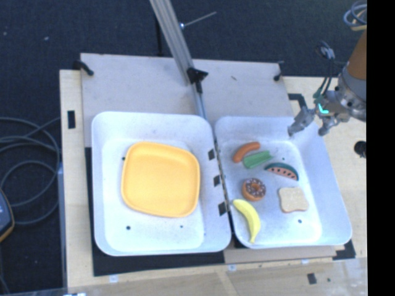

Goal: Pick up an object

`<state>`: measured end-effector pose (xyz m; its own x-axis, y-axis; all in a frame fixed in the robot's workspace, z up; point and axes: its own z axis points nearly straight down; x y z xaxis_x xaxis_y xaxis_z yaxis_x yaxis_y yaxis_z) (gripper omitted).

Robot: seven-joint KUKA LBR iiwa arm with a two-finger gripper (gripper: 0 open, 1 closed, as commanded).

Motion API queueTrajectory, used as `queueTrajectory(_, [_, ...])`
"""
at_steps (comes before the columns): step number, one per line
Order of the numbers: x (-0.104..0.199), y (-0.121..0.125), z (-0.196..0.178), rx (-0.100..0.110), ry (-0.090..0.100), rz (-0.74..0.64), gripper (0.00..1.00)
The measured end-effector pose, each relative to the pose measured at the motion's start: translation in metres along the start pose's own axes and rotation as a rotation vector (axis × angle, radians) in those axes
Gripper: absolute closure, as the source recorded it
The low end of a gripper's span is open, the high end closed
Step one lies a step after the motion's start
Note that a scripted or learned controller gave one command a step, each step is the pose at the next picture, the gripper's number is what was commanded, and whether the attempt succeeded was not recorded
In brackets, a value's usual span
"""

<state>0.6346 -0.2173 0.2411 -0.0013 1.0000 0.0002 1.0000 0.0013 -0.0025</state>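
Observation:
The right bin (pixel 327 184) holds several toy foods: an orange sausage (pixel 246 151), a green pickle (pixel 257 160), a watermelon slice (pixel 282 171), a chocolate donut (pixel 253 189), a slice of toast (pixel 292 200) and a yellow banana (pixel 248 219). My gripper (pixel 313 124) hangs open above the bin's upper right corner, its two grey fingers spread apart with nothing between them. It stands well right of and above the sausage and watermelon.
The left bin (pixel 105 165) carries a square yellow plate (pixel 160 179). A slanted metal pole (pixel 176 39) rises from the divider between the bins at the back. Cables lie on the floor at the left.

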Motion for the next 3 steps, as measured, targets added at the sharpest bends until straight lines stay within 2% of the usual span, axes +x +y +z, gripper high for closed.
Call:
queueTrajectory(1, [0.000,0.000,0.000,0.000,0.000,0.000,0.00])
queueTrajectory(3, [0.003,0.009,0.097,0.003,0.000,-0.001,0.00])
